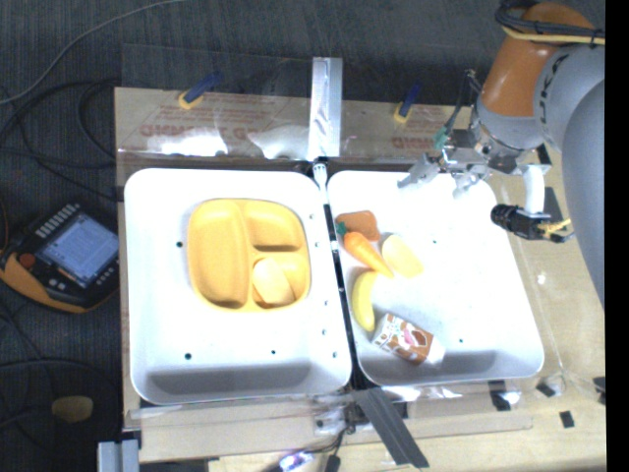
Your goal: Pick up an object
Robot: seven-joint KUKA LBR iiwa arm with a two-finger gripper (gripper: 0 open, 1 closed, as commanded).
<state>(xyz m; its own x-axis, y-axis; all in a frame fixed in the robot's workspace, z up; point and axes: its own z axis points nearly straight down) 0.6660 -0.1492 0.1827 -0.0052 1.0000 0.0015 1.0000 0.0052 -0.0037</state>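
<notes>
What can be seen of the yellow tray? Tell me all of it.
The yellow tray lies flat in the left bin, roughly centred and slightly turned. It looks like smooth moulded plastic with rounded corners, divided into three compartments: one long one on the view's left and two smaller ones on the right. The lower right compartment holds a pale, rounded lump; the other two look bare. It rests on the bin floor, apart from the walls.

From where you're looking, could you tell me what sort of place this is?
Probably a robotics lab's grasping test bench: a grey-and-orange arm over two white bins, toy food such as a carrot, and a handheld control pendant on the carpet.
</notes>
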